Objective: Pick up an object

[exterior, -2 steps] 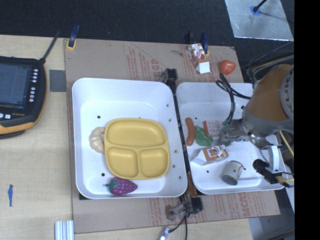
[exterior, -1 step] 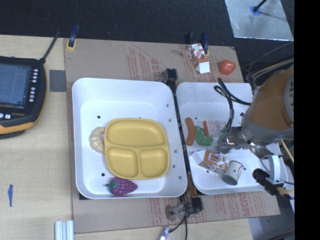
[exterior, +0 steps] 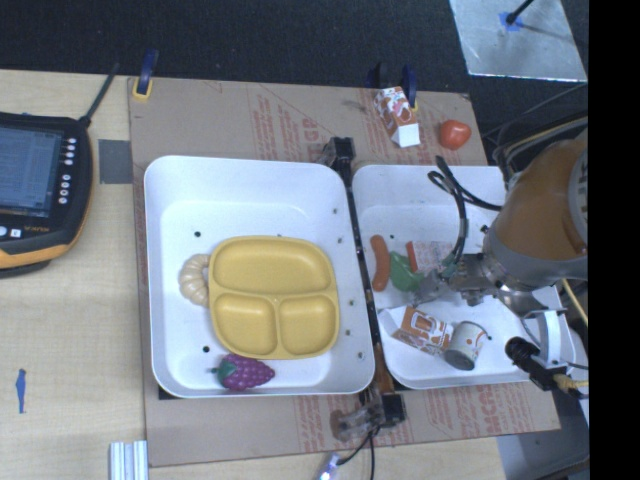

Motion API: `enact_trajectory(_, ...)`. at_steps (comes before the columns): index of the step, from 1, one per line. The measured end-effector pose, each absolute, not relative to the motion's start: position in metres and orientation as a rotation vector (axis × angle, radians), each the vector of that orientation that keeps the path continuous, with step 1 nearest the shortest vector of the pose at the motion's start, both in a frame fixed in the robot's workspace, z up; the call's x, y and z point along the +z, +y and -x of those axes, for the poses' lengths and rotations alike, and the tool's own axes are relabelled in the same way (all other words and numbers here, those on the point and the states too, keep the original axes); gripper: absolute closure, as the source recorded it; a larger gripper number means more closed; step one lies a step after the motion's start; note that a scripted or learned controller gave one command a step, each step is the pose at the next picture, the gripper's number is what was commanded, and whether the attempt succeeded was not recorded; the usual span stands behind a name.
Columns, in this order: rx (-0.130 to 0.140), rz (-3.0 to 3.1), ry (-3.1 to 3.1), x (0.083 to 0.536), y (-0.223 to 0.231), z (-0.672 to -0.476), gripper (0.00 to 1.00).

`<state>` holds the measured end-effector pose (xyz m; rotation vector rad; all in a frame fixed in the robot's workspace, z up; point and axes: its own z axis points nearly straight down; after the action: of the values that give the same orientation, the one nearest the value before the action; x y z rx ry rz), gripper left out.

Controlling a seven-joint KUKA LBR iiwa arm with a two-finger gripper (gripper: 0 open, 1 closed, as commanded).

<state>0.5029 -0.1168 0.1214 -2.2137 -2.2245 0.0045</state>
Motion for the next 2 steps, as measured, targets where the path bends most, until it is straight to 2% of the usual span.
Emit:
enact_trajectory(1, 0.004, 2.217, -2.221, 0.108, -0.199, -0.475, 0.00)
enact_trajectory(2, 0.004, 2.211, -2.228, 0.092, -0.136, -0.540, 0.00)
